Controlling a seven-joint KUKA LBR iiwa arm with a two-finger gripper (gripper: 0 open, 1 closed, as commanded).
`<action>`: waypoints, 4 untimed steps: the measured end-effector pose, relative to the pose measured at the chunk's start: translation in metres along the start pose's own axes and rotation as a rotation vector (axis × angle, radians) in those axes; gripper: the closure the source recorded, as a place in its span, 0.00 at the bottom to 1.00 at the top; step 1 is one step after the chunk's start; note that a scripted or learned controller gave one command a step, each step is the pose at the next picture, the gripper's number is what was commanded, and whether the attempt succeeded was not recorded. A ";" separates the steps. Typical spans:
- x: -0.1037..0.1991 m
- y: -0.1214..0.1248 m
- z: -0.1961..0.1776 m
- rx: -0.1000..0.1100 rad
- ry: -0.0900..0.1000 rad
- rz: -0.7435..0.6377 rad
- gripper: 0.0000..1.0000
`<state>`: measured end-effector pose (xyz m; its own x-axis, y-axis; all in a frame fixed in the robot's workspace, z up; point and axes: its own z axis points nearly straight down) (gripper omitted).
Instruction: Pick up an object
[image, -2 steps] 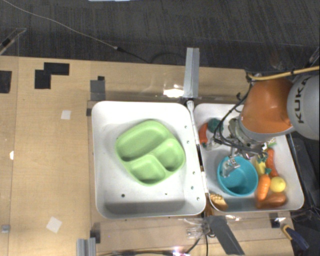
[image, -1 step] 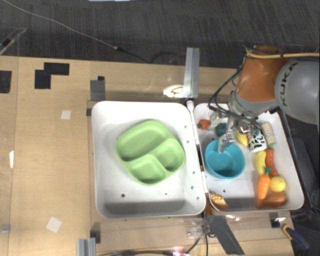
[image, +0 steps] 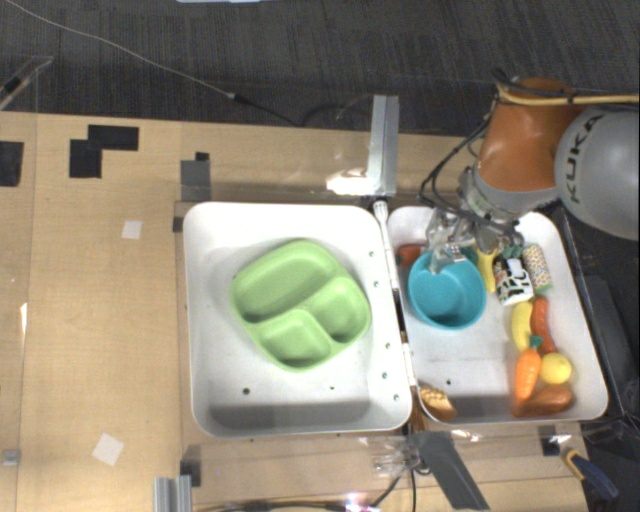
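The grey arm housing carries the letters "KUKA", cut off at the frame edge. A small black-and-white packet bears lettering too blurred to read.

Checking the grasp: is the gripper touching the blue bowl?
Cannot tell. In the camera view the gripper overlaps the blue bowl's far rim, but neither contact nor a gap shows plainly.
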<state>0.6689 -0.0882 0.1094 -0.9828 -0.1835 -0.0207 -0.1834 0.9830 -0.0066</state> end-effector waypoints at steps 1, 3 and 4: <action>0.007 -0.051 -0.009 -0.006 0.009 -0.222 1.00; 0.036 -0.002 0.018 -0.006 0.006 -0.281 0.00; 0.083 0.018 0.016 -0.003 0.003 -0.360 0.00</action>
<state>0.5843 -0.0857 0.0915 -0.8554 -0.5178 -0.0144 -0.5177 0.8555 -0.0095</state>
